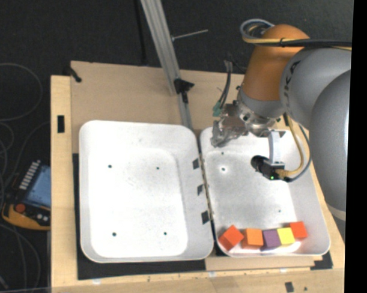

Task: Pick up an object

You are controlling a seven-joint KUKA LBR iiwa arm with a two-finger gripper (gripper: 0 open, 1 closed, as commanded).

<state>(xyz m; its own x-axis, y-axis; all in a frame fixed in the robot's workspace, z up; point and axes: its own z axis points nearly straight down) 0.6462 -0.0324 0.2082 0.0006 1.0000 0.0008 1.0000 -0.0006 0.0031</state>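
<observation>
Several small blocks lie in a row along the near edge of the right bin (pixel 290 200): an orange-red block (pixel 231 236), an orange block (pixel 253 236), a purple block (pixel 270 238), a yellow block (pixel 286 236) and a second orange-red block (pixel 298 230). My gripper (pixel 222 135) hangs over the far left corner of the right bin, well away from the blocks. Nothing shows between its fingers.
The left bin (pixel 140 189) sits beside the right one, with black clips along the seam between them. A slanted metal rail (pixel 166 49) rises behind the bins. Cables and a handheld pendant (pixel 31 194) lie on the floor at the left.
</observation>
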